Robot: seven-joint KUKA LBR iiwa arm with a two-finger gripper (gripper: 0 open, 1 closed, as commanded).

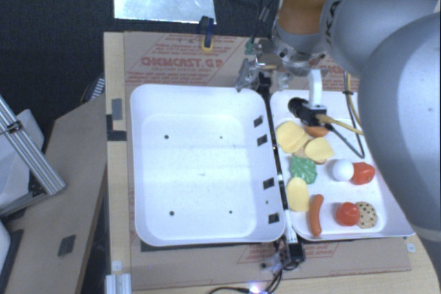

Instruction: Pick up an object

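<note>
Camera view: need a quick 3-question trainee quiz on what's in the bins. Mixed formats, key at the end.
1. True or false: the long orange sausage-shaped toy lies in the shallow white right bin.
2. Which item touches the white ball on its right side in the view? A) the speckled brown cookie B) the red-orange rounded piece C) the green leafy piece
3. Fill in: the shallow white left bin sits to the ___ of the toy food in this view.

Key: 1 true; 2 B; 3 left.
</note>
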